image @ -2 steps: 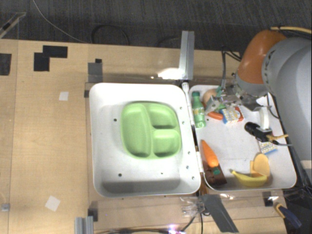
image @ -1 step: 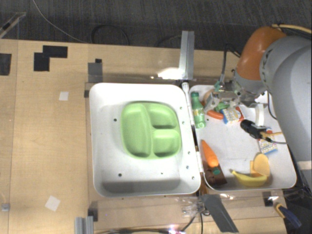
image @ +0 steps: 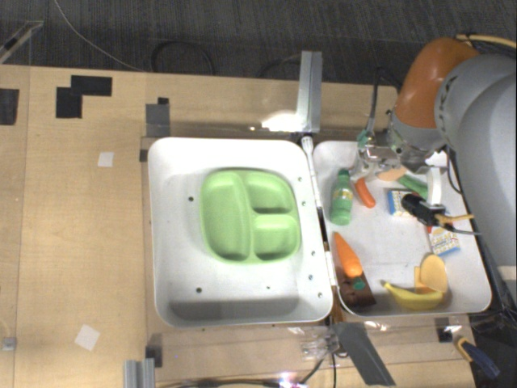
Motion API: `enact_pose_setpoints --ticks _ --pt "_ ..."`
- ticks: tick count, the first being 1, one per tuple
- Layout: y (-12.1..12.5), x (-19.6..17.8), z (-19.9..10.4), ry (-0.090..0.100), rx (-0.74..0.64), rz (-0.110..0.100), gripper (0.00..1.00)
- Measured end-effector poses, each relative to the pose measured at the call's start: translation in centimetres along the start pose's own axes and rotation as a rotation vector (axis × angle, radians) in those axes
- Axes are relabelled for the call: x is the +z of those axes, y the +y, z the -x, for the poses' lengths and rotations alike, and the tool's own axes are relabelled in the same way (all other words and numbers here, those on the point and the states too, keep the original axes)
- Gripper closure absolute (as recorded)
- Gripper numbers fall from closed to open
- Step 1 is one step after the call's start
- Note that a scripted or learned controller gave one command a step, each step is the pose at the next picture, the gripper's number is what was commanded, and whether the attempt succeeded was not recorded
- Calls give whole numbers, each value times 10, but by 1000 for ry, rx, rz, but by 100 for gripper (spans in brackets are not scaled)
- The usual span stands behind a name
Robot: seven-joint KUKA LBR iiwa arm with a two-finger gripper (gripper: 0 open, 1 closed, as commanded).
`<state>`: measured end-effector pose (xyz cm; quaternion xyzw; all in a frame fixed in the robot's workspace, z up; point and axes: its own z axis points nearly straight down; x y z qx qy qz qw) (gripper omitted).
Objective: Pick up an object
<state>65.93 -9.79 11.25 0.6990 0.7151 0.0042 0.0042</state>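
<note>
My gripper (image: pixel 371 155) hangs over the far end of the right bin (image: pixel 389 245), below the orange-banded wrist. Just beneath it lie a small red-orange piece (image: pixel 365 192) and a green bottle (image: pixel 342 197), which lies along the bin's left side. A peach-coloured piece (image: pixel 393 174) and a green item (image: pixel 413 183) sit right beside the gripper, partly hidden by it. I see nothing clearly held.
The right bin also holds an orange carrot (image: pixel 347 254), a brown block (image: pixel 356 290), a banana (image: pixel 413 298), a yellow piece (image: pixel 433 272), a blue-white box (image: pixel 395 201) and a small card (image: pixel 443 241). In the left bin (image: pixel 166 217) lies a green divided plate (image: pixel 249 214).
</note>
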Motion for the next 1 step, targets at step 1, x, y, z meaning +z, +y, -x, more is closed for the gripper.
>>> enact_pose_setpoints --ticks 1 --pt "-5 -84 -48 1 61 3 100"
